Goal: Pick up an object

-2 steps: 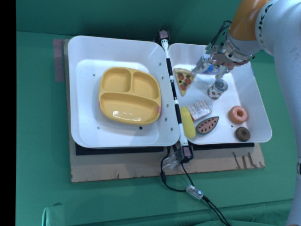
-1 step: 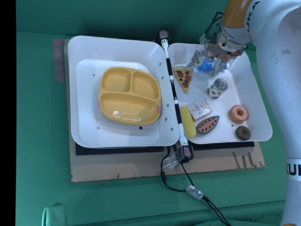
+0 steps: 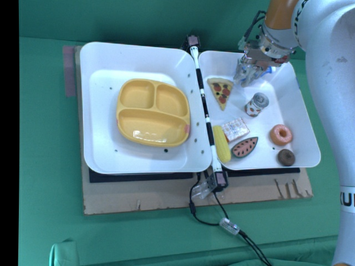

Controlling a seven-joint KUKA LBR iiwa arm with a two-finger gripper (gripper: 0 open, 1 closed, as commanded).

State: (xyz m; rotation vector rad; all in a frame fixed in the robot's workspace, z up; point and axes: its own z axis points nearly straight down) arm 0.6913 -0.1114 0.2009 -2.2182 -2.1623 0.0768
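We look down on a green-draped counter (image 3: pixel 50 215) bearing two shallow white bins on a cardboard sheet. The fingers (image 3: pixel 248 73) hang over the far end of the right bin (image 3: pixel 302 112), and we cannot tell whether they are spread or closed; nothing shows between them. Nearest below them stands the small can (image 3: pixel 256 104), upright, and just to its left lies the pizza slice (image 3: pixel 221 92). We judge the can the likeliest target: light, rigid, smooth-sided and apt to slip or tip, so it is best taken across its round body from above. Farther out lie a wrapped packet (image 3: pixel 235 129), corn cob (image 3: pixel 221 143), watermelon slice (image 3: pixel 244 147), pink donut (image 3: pixel 280 134) and brown donut (image 3: pixel 286 157). The left bin (image 3: pixel 100 60) holds a yellow divided plate (image 3: pixel 152 112).
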